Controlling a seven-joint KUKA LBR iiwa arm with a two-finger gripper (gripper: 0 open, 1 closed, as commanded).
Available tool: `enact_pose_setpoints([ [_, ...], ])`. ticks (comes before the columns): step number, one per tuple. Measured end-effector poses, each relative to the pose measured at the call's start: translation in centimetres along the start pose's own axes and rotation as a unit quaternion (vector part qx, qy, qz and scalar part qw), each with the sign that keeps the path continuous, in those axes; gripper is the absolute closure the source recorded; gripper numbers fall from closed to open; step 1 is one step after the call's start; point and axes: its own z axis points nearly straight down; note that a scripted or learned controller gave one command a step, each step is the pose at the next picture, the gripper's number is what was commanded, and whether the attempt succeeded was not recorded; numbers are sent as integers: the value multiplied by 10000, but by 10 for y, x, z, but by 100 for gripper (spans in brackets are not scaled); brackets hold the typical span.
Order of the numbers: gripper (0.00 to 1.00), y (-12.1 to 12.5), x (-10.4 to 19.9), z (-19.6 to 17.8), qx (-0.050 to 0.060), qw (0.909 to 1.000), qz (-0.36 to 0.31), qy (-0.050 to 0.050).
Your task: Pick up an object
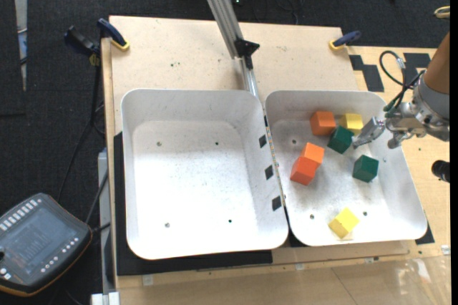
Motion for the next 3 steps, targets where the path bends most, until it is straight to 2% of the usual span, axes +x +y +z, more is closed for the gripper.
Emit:
enact_pose_setpoints([
  [1,0,-2,-1,62,-18,10000,3,-9],
  [2,0,-1,0,100,-17,10000,0,-7],
  [3,100,0,0,88,-30,10000,1,-9],
])
